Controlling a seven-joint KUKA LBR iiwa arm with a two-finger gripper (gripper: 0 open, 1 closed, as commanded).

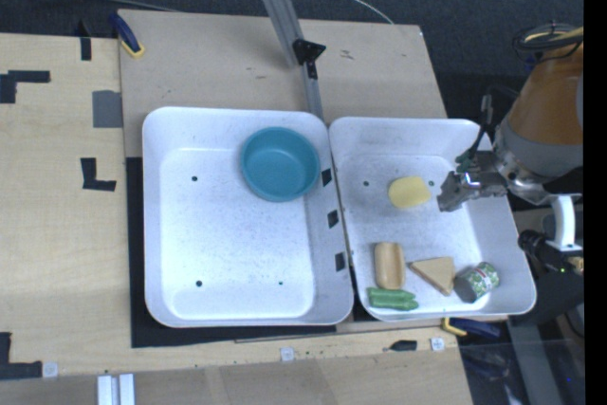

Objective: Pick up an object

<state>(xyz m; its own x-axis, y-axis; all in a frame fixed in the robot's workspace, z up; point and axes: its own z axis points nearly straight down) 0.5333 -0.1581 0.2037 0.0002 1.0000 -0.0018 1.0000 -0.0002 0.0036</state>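
Right now hand (453, 193) low over right bin (493, 299), mid-right of frame, just beside yellow lump (409, 193), prob. lining up on it. Finger state: can't tell. Bread pcs, green bit, can along bin's lower edge; blue bowl (279, 163) in left bin.

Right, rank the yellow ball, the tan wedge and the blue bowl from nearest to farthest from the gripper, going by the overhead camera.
1. Yellow ball: right bin, just left of the gripper.
2. Tan wedge: right bin, toward its front edge, below the gripper in the view.
3. Blue bowl: left bin, at its back right.
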